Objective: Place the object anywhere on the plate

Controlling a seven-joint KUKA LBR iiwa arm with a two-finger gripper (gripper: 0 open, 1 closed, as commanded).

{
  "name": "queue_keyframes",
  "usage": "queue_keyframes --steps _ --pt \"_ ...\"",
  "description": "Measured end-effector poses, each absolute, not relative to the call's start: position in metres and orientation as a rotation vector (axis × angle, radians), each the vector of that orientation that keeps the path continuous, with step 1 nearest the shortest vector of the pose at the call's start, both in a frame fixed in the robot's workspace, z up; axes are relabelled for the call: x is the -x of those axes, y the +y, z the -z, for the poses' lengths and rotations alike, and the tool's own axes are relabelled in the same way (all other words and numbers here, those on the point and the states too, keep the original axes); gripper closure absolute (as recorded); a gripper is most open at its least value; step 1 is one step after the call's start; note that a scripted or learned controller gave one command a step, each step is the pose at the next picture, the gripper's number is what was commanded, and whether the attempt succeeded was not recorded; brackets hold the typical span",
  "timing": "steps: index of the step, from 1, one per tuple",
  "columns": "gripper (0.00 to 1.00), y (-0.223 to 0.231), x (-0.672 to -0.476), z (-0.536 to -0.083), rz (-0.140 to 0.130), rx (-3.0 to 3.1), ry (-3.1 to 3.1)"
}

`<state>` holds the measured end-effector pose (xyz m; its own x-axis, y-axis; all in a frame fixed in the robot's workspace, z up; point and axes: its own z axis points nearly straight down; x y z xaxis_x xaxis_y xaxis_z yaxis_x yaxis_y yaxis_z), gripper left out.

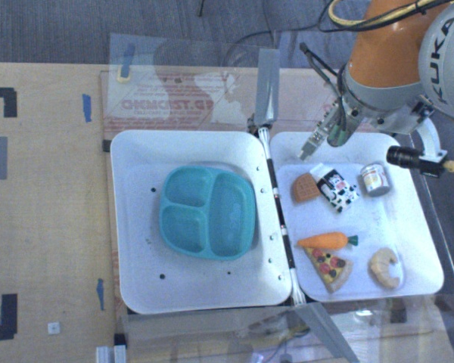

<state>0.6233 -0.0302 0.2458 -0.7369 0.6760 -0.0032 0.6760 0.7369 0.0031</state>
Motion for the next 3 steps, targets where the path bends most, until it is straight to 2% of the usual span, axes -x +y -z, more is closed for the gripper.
queue_keyframes --steps 1,2,3 --pt "1.00 -0.098 -0.586 -0.288 -0.002 -1.224 2.887" --pt "1.00 0.035 -0.581 -0.290 -0.003 -1.170 2.913" --pt "1.00 -0.043 -0.656 -0.224 -0.001 -1.076 2.948"
